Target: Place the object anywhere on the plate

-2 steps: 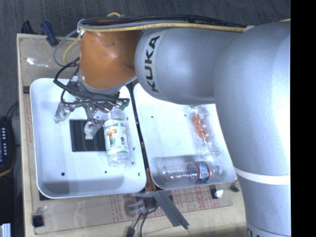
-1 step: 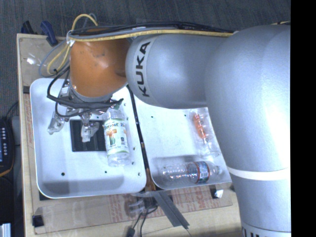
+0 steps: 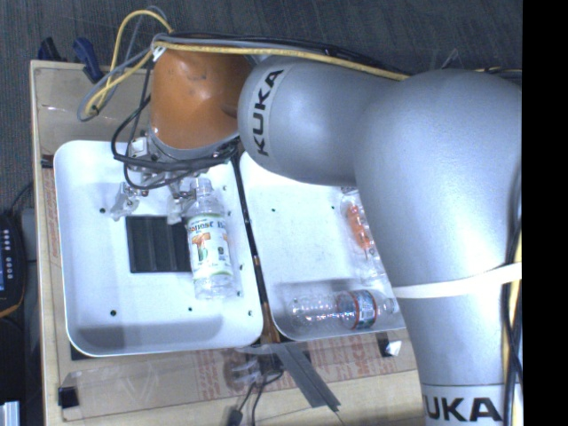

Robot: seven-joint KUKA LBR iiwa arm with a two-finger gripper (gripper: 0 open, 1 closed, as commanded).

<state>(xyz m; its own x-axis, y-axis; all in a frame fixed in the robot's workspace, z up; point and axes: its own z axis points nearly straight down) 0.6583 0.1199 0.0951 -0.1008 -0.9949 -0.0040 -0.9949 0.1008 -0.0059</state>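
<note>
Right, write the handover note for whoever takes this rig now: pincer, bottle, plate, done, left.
Pincer: over the left bin, at the cap end of the labelled bottle; the view does not settle whether it is open or shut.
Bottle: lying in the left bin, alongside the black plate, by its right edge.
Right bin: a clear bottle and an orange-tinted bottle, partly behind the arm.
Done: nothing on the plate yet.
Left: grasp the labelled bottle, set it on the plate.
</note>
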